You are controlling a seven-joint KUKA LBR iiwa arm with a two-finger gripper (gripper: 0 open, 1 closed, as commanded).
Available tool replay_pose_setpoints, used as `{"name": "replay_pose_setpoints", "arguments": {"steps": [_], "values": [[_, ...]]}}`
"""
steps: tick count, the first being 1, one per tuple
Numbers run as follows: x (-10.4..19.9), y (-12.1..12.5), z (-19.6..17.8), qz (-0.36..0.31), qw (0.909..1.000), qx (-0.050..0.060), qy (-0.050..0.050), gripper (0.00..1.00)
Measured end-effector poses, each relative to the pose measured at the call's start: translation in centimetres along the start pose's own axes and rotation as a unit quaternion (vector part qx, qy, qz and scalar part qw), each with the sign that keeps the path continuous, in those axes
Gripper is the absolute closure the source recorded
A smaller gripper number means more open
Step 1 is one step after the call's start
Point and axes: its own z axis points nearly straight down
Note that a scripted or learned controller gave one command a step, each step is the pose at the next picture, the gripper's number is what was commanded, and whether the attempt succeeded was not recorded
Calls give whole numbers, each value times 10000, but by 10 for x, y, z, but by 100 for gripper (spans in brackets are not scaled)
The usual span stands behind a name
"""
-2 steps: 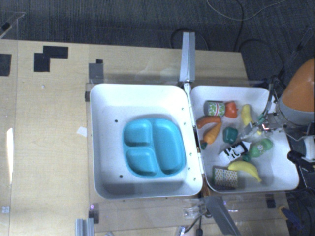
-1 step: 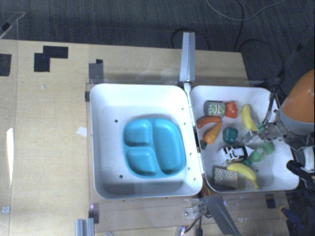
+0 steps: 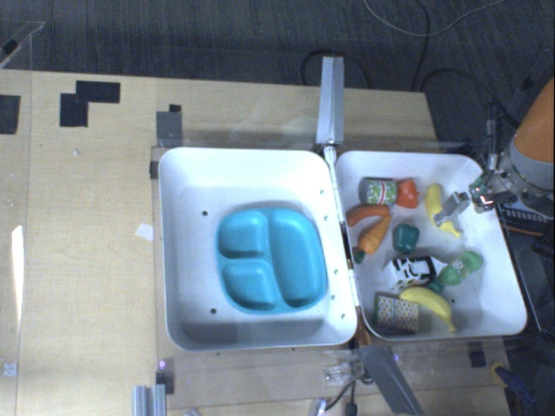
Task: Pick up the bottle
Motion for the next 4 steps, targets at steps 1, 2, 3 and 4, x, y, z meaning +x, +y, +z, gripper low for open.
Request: {"name": "replay_pose_setpoints", "arguments": {"steps": [1, 2, 3, 4], "values": [[11, -43, 57, 33, 10000, 4, 1, 0], [20, -49, 72, 898, 9959, -30, -21, 0], [14, -46, 67, 1529, 9882, 20, 19, 0], [12, -29, 61, 2459, 9693, 14, 11, 0]]}}
